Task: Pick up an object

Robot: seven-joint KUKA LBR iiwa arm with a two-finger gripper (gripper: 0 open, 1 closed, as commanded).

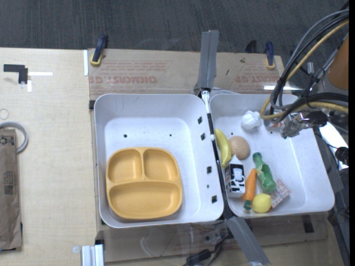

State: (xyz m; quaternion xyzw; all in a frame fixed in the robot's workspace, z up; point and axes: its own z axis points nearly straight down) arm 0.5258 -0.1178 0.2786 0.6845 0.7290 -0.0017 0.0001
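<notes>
We read "CHEMCO73" printed reversed on the cardboard (133, 71) behind the bins. Our pincer (288, 127) hangs over the right bin (310, 176) by its right edge; its opening we cannot tell. A banana (223, 146), carrot (250, 184) and lemon (262, 203) crowd the left side.

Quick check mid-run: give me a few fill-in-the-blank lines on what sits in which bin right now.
1. The yellow divided plate lies in the ____ bin.
2. The banana lies against the right bin's ____ wall.
3. Beside the banana sits a brown ____.
4. The carrot lies between the black-and-white box and the ____ bottle.

Missing words: left; left; egg; green
</notes>
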